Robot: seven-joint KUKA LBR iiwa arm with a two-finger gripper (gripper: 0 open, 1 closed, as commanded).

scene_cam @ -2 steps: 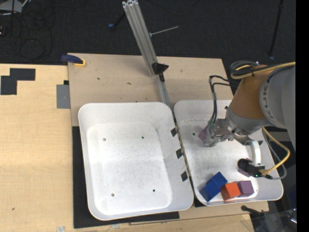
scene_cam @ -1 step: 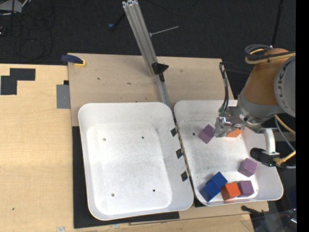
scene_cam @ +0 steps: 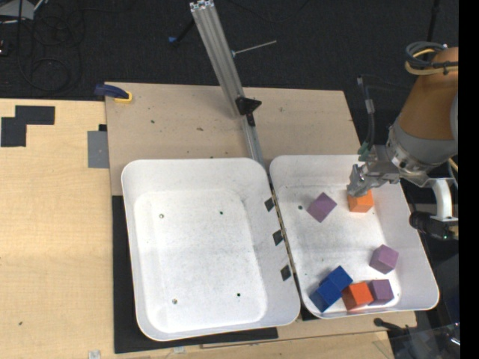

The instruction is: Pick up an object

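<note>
End effector point(scene_cam: 364, 184): over an orange block point(scene_cam: 361, 202) in the right bin's point(scene_cam: 419, 253) far part; grip cannot be told.
Crowding: five blocks point(scene_cam: 357, 288) along the near-right rim.
Open room: left bin point(scene_cam: 142, 200).

Number of views: one, the camera view.
Position: fixed above the bench point(scene_cam: 187, 118), high enough to take in both bins whole.
Direction: looks down at a slant, with the far edge of the bench at the top.
Coverage: the left bin point(scene_cam: 196, 321) and right bin point(scene_cam: 419, 294) sit side by side low in the view.
Arm entry: the arm point(scene_cam: 430, 114) comes in from the right edge.
</note>
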